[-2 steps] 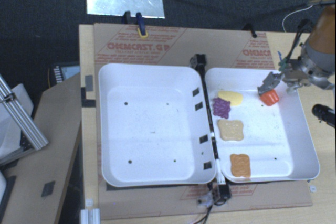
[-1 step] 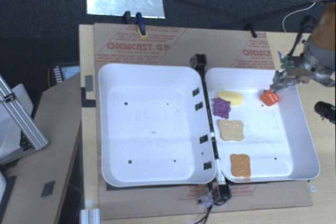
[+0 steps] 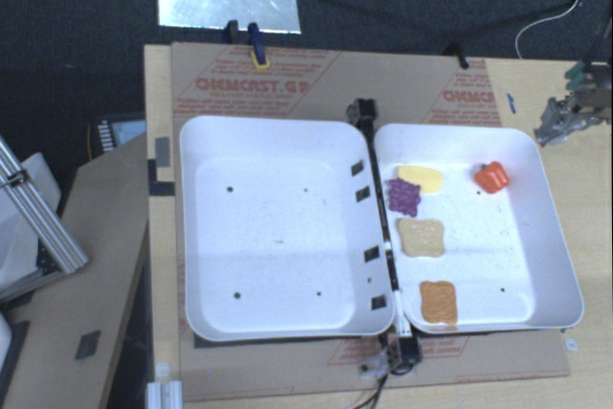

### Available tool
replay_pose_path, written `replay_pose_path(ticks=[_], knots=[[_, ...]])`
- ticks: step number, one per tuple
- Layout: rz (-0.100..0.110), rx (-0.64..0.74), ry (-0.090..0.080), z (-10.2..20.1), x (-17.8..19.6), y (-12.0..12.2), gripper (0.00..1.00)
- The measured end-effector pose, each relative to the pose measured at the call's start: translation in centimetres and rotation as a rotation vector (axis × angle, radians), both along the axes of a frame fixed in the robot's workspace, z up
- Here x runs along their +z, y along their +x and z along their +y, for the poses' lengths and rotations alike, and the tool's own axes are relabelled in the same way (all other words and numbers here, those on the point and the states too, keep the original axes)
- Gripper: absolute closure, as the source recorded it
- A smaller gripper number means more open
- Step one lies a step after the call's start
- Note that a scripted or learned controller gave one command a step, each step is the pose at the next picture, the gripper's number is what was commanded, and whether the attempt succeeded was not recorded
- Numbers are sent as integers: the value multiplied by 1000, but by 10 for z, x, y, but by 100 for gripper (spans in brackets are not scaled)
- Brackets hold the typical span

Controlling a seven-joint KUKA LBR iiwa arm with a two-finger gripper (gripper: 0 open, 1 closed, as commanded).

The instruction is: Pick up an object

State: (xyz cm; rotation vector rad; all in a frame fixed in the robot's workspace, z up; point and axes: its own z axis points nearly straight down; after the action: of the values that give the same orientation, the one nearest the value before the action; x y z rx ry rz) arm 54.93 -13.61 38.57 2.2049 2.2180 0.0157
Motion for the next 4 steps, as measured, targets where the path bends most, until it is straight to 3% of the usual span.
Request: replay_pose_path(ticks=[1, 2, 3, 4], knots=[[-1, 0, 0, 13, 118, -65, 100], [10, 7, 4, 93, 152, -62, 100], [14, 9, 6, 191, 149, -63, 100], [30, -1, 1, 220, -39, -64, 100]])
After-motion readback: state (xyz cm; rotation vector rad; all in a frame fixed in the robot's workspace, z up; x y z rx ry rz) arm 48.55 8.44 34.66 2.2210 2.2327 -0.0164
